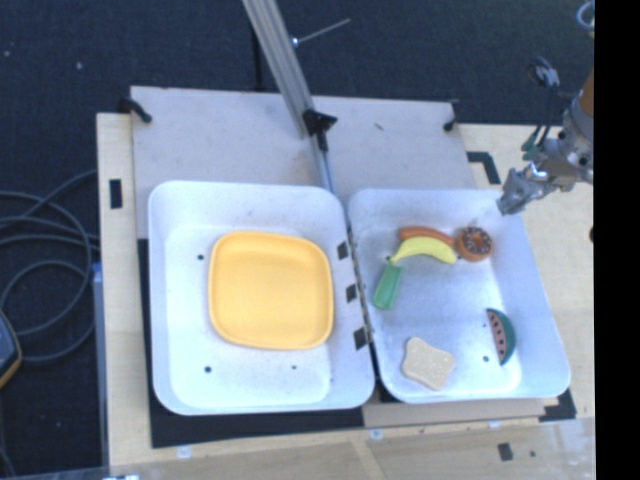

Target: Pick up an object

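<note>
Camera view finds the gripper (pixel 512 196) at the right bin's (pixel 540 298) upper-right rim, its grasp state impossible to tell, poised near the banana (pixel 425 252) and neighbouring toys, likely for descent.

No legible text, labels, brands or numbers anywhere in frame. Checked the bins, the items in them and the bench: nothing readable on any surface.
</note>
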Robot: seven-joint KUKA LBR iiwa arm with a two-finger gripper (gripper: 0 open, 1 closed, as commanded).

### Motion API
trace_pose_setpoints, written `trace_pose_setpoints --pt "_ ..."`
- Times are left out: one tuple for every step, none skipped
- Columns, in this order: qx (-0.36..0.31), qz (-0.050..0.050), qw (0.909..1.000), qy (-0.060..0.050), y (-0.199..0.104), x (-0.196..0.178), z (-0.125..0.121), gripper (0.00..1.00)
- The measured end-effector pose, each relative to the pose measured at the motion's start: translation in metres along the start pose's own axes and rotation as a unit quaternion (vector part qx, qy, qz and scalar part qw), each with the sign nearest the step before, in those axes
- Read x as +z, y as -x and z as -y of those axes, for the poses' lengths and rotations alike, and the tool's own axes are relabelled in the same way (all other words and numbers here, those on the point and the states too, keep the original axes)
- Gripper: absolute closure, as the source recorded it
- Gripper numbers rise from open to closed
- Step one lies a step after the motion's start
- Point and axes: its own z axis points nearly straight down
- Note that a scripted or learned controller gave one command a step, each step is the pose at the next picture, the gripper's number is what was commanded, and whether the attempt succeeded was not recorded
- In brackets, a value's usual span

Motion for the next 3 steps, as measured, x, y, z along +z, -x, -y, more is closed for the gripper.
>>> trace_pose_setpoints --pt "0.0 0.0 1.0 -0.001 0.001 -0.026 0.0 1.0" --pt "-0.001 -0.001 1.0 -0.002 -0.042 -0.023 -0.013 1.0" --pt "-0.001 -0.001 1.0 -0.003 -0.086 -0.018 -0.013 1.0"
